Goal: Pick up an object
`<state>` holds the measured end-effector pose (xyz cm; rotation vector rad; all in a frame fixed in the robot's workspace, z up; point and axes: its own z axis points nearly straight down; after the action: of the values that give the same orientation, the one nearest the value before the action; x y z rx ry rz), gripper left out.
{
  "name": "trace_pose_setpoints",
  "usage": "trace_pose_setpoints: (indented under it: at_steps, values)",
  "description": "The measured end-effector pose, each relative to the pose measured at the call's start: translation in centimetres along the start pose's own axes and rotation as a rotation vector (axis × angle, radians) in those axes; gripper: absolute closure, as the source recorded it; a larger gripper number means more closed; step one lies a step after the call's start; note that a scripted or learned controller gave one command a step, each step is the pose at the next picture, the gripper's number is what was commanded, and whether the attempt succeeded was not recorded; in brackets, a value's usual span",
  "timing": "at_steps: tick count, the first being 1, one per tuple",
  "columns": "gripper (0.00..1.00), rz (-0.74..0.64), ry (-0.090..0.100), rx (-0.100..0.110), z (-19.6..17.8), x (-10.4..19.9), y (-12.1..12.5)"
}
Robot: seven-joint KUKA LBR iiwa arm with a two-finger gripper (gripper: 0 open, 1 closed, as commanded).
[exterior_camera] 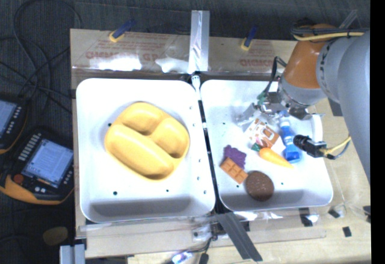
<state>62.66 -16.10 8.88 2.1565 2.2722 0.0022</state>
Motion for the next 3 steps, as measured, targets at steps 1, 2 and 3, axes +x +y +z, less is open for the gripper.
trace_pose_setpoints:
  at_steps: [1, 2, 3]
  values:
    - [1.0, 0.0, 0.001, -0.003, -1.0, 0.0, 0.1]
    - [1.0, 0.146, 0.004, 0.009, -4.8, -2.5, -0.4]
    - [0.0, 0.146, 0.004, 0.009, -4.8, -2.5, -0.4]
